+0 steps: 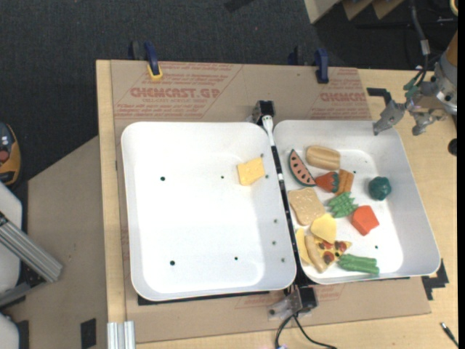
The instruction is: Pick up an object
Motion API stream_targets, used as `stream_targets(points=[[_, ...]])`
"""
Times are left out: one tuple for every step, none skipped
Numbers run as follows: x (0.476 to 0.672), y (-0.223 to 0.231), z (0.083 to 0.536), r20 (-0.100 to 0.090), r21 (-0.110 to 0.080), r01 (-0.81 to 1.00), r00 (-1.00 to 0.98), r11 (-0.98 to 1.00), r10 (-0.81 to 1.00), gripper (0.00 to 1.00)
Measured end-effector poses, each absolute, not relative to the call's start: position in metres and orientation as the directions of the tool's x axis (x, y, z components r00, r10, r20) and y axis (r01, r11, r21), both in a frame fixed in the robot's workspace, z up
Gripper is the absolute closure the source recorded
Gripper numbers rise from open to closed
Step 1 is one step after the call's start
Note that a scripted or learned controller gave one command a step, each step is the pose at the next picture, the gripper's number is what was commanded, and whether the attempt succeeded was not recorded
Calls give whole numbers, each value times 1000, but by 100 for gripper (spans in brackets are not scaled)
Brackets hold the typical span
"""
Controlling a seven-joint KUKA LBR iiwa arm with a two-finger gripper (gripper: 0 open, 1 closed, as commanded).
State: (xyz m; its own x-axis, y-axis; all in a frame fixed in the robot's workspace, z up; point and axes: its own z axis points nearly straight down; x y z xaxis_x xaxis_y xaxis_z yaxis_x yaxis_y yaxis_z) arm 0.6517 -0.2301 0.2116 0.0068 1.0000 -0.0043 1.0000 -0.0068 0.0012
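Note:
My gripper (402, 122) hangs at the far right, above the back right corner of the right bin (407, 167). Its two fingers are spread apart with nothing between them. The right bin holds several toy foods: a watermelon slice (297, 167), a bread roll (323, 156), a toast slice (306, 205), a carrot (344, 182), a teal ball (379, 187), a red block (365, 219), a pizza slice (333, 248) and a green bean pod (358, 265). One yellow cheese piece (251, 171) lies in the left bin (182, 217), near its back right.
Both bins sit on a cardboard sheet (218, 89) held by blue clamps (152, 60) at the back. A black divider (276, 173) runs between the bins. Grey metal framing (29, 249) stands at the left edge.

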Motion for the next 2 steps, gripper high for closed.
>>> stream_targets(points=[[618,-200,77,5,-11,1000,1,-1,1000,0],[565,-187,85,3,-6,1000,2,-2,1000,0]])
